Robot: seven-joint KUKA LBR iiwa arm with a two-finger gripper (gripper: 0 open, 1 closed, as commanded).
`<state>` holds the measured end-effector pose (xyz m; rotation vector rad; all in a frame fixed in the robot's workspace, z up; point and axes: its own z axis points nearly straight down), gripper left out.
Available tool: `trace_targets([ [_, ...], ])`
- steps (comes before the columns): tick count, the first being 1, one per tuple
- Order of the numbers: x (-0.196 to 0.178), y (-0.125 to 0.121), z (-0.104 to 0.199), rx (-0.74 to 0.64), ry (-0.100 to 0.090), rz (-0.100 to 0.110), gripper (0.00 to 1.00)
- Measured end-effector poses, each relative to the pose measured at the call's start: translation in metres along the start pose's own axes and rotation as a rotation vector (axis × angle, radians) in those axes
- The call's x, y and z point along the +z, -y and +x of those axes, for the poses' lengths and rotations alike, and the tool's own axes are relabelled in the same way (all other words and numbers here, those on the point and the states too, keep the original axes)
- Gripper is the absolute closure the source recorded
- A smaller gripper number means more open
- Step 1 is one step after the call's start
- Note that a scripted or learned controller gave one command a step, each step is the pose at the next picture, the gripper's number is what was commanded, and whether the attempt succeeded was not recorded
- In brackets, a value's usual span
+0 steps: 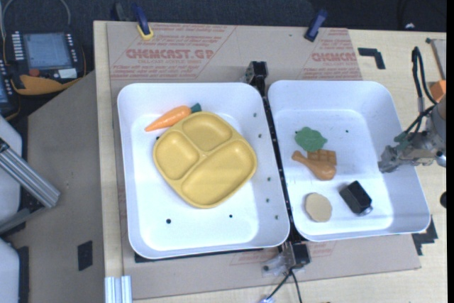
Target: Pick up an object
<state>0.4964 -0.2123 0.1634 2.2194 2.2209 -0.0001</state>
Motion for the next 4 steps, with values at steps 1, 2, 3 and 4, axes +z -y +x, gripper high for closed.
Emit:
trace_targets([
  [1,-0.054,-0.002,-0.001,-0.001,0.003,-0.006,1.00],
  [2,-0.061,-0.001,0.054,-0.006,-0.004,0.001,1.00],
  [3,-0.065,-0.013,0.099,-0.006,-0.002,-0.001,1.00],
  [4,-0.054,-0.021,0.148,-0.005,-0.004,0.004,1.00],
])
